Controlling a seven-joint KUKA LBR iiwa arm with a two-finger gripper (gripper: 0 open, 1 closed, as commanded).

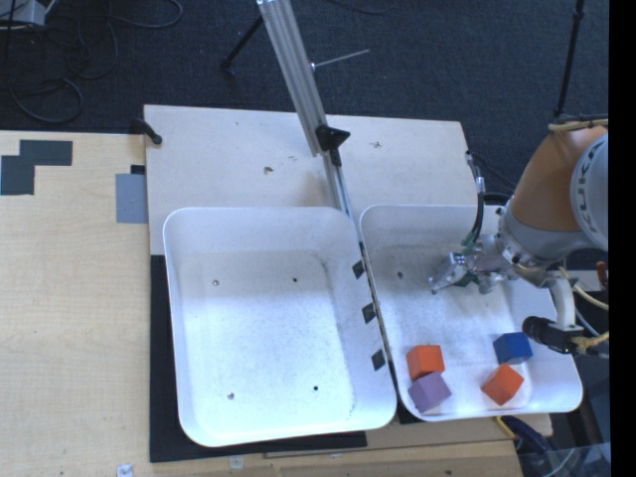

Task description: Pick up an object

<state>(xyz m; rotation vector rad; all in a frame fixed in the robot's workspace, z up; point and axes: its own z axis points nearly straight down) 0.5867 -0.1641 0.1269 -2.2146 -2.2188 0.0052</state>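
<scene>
1. Dark carpet with loose cables surrounds a pale wooden table, which carries a white board and two shallow white bins side by side.
2. Four small cubes sit at the near end of the right bin: an orange cube touching a purple cube, a blue cube to the right, and a second orange cube just nearer than the blue.
3. The end effector hangs over the bin's middle, apart from all cubes, grasping nothing; whether it is released or clenched I cannot tell.
4. The left bin is speckled plastic with rounded corners; a ribbed metal rail slants above the divide.
5. Likely risks: the touching orange and purple pair could be pushed apart or jammed together, and cubes close to the curved wall leave little room for a clean descent.
</scene>
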